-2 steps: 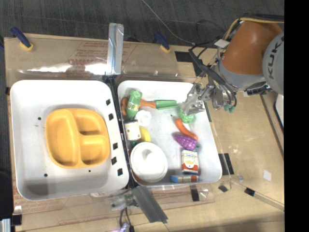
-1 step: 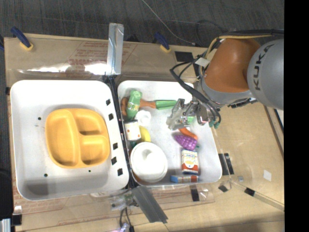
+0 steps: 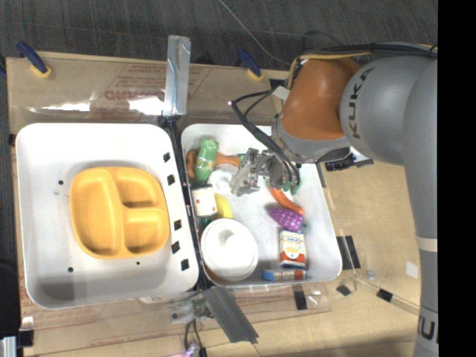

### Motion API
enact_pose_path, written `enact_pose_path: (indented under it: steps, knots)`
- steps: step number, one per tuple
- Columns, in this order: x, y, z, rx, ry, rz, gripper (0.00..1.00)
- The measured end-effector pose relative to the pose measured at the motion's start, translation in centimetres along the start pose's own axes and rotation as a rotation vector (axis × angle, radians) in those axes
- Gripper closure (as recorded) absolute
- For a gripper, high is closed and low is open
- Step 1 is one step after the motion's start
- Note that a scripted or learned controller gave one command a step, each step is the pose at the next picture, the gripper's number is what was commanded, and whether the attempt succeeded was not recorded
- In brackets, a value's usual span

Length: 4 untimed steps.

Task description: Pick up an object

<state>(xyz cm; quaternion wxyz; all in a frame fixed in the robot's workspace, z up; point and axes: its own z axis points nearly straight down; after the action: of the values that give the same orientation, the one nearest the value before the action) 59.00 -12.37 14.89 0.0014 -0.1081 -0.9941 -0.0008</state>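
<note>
My gripper (image 3: 249, 175) hangs low over the upper middle of the right bin (image 3: 321, 199), its metal fingers pointing left. Just left of it lie a green bottle (image 3: 206, 155), a brown item (image 3: 193, 165) and a white cap-like piece (image 3: 220, 178). An orange carrot (image 3: 281, 196) sits just below and right of the gripper, with a purple grape bunch (image 3: 286, 217) under it. Nothing shows between the fingers.
The right bin also holds a white bowl (image 3: 229, 248), a yellow piece (image 3: 222, 207), a small labelled box (image 3: 203, 200), a juice carton (image 3: 293, 248) and a marker (image 3: 282, 275). A yellow divided tray (image 3: 119, 210) lies in the left bin (image 3: 37, 222).
</note>
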Motion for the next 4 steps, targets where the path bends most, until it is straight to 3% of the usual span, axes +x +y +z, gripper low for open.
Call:
enact_pose_path:
  steps: [1,2,3,4]
  knots:
    - [0.0,-0.1,-0.1,0.001,-0.001,0.000,0.00]
    - [3.8,-7.5,4.5,0.003,-0.001,-0.031,0.00]
    - [7.3,-7.4,5.6,0.001,-0.005,0.097,0.00]
    - [2.9,-6.3,5.6,0.001,-0.006,0.033,0.00]
